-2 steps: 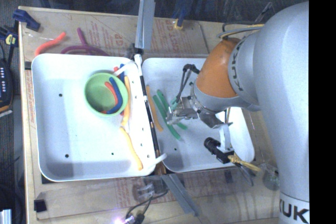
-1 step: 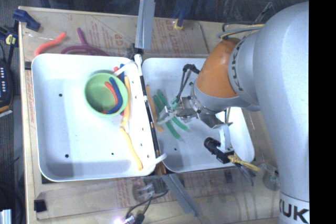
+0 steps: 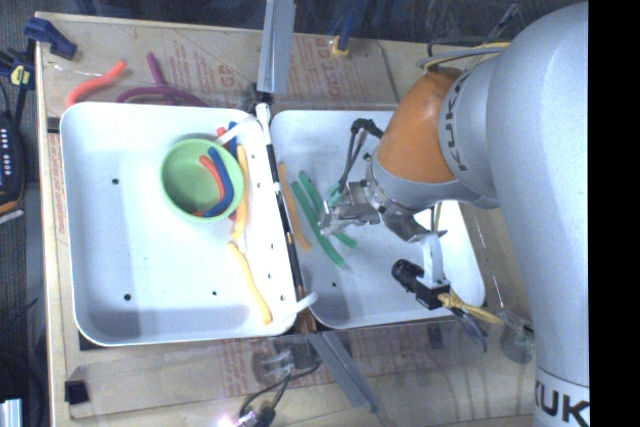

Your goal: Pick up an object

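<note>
- One pincer (image 3: 345, 212) hangs low in the right bin (image 3: 385, 303), directly over a cluster of green strips (image 3: 308, 198). Whether it is open or closed cannot be told from this angle, and no object is seen held in it.
- Step in hand, as judged: the descent onto a target, with the grasp not yet confirmed.
- Next move, as judged: close on a single strip, then lift straight up. The strips are thin, lie flat and overlap, so a slip or a double pick is likely.
- At least three green strips lie under and just beside the pincer. The overlap prevents an exact count.
- One orange stick (image 3: 285, 192) lies near the pincer, on the side toward the divider between the bins.
- Two white bins stand side by side. The left bin (image 3: 130, 280) is the one away from the pincer.
- One green bowl (image 3: 190, 180) sits in the left bin, well apart from the pincer, holding a red curved piece (image 3: 214, 170).
</note>
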You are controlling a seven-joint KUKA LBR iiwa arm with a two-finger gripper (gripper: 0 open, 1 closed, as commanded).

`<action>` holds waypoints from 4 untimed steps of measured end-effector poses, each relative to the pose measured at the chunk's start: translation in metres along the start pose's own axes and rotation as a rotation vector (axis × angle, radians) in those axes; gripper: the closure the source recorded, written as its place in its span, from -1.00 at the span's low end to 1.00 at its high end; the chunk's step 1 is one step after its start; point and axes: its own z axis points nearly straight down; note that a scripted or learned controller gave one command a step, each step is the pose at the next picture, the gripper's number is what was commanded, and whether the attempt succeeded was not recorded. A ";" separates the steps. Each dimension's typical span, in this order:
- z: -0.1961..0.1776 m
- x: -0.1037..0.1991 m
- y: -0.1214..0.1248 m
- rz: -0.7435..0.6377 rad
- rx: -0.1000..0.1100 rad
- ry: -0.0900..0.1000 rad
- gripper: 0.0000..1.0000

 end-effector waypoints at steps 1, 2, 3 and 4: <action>0.000 0.000 0.000 0.000 0.000 0.000 -1.00; 0.025 0.006 -0.007 -0.016 -0.012 -0.005 -1.00; 0.016 0.007 -0.007 -0.020 -0.005 0.000 1.00; 0.016 0.006 -0.007 -0.020 -0.004 -0.001 -1.00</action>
